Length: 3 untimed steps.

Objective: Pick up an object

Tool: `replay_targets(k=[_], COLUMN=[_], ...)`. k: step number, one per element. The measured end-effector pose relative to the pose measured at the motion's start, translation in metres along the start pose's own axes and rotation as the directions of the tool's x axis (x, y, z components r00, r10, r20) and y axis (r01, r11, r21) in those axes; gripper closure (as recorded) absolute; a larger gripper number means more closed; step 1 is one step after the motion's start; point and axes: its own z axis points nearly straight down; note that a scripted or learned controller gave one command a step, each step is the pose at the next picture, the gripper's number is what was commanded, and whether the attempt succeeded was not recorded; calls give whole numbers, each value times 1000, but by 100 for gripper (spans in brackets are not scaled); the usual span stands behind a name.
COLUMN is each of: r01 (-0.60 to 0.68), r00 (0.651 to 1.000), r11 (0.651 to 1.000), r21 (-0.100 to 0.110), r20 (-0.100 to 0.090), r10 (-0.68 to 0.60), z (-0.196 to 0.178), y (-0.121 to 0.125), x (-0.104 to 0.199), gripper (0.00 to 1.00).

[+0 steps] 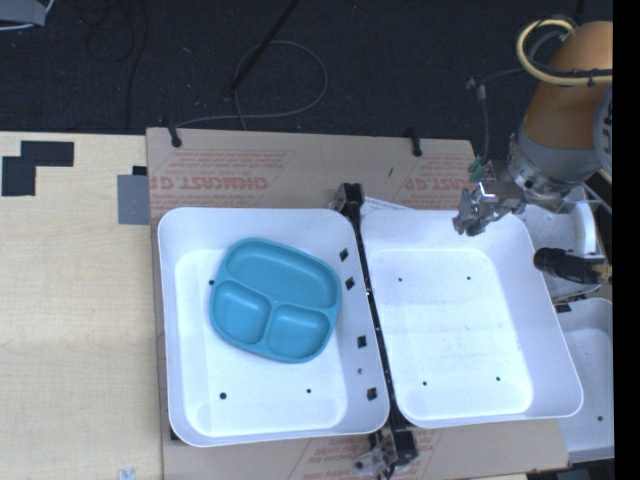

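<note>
One blue plate [275, 300] lies well apart from fingers [470, 220].

Tray [275, 300] sits in left bin [190, 408], centre-ish. Right bin [545, 368] just beside it. Gripper [478, 218] over right bin's far edge.

The divided plate [274, 299] at centre left is plain light blue. Both bins [190, 268] are white with small black dots. The arm [570, 108] at upper right is orange and grey.
</note>
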Motion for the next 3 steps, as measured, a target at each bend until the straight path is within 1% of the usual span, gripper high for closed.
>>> replay_targets(k=[1,2,3], r01=[2,2,1], r00=[1000,1000,1000], r11=[1000,1000,1000], r21=[5,7,9], r20=[-2,-3,-1], r10=[-2,-2,-1], z=[-4,-3,11], y=[2,-5,-4], x=[46,96,140], gripper=[100,100,100])
